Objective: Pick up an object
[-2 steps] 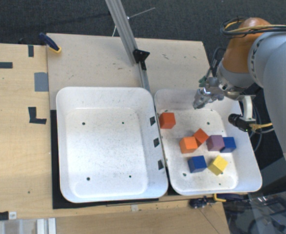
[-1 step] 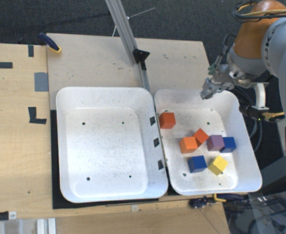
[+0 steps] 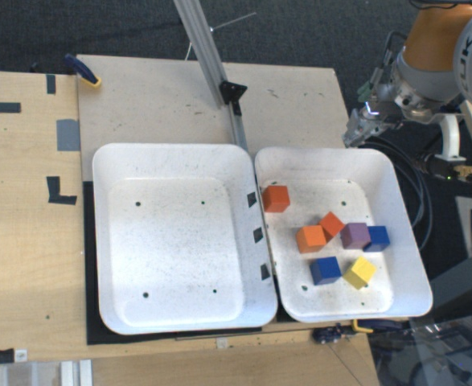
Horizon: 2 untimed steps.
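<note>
A grey metal pole [image 3: 207, 43] slants over the bench (a blue-and-yellow clamp [image 3: 83, 69] lies far left).

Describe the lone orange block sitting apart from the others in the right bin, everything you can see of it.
The orange block is a small cube, matte and solid-coloured, looking like painted wood or foam. It rests flat on the floor of the right bin, near that bin's upper left, turned slightly askew to the walls. Nothing touches it: the cluster of other blocks lies lower right of it, and the gripper is off beyond the bin's upper rim.
</note>
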Available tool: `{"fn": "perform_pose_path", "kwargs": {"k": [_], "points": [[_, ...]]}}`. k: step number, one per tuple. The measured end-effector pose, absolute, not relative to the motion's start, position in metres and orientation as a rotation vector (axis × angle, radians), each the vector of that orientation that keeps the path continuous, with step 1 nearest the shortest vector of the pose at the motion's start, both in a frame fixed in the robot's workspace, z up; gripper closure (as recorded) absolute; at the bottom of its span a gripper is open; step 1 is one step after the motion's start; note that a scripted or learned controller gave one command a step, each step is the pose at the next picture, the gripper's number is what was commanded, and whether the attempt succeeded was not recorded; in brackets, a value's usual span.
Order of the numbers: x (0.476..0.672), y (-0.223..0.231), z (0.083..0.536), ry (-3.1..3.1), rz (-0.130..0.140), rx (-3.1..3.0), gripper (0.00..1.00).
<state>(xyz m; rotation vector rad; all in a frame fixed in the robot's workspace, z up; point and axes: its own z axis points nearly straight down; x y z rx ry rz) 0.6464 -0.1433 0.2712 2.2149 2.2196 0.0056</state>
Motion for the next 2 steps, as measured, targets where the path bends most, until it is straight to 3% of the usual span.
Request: {"fn": "perform_pose_path", "kwargs": {"k": [2], "points": [[0.632, -0.043, 0.258, 2.23, -0.001, 2.216, 1.0]]}}
